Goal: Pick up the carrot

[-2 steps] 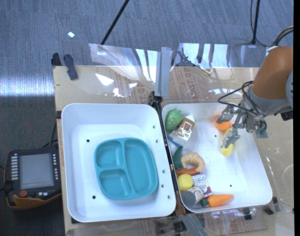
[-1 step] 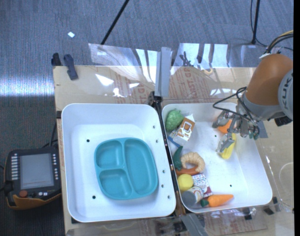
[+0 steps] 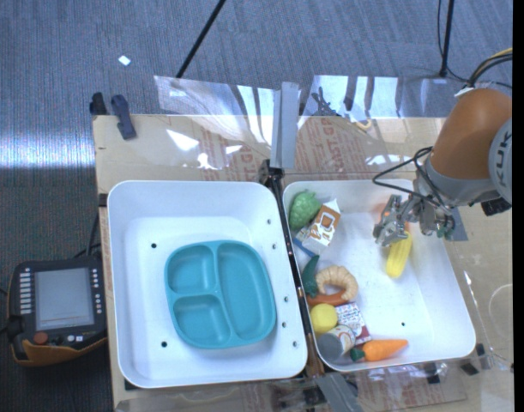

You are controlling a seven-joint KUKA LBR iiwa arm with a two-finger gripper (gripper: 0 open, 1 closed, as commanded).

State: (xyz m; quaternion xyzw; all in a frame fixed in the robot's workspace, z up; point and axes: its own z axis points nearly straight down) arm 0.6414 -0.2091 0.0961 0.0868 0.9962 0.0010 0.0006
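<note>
The carrot (image 3: 384, 348), orange with a green top, lies along the near edge of the right bin (image 3: 433, 316), pointing right. My gripper (image 3: 393, 227) hangs over the far right part of that bin, right at the upper end of a yellow corn cob (image 3: 399, 257). It is well away from the carrot, which sits toward the bin's front. The fingers look open, with nothing between them.
The right bin also holds a green vegetable (image 3: 304, 207), a small carton (image 3: 324, 224), a croissant-like pastry (image 3: 336, 280), a yellow lemon (image 3: 323, 318) and a packet (image 3: 351, 317) right beside the carrot. A teal divided plate (image 3: 219, 293) lies in the left bin (image 3: 141, 221).
</note>
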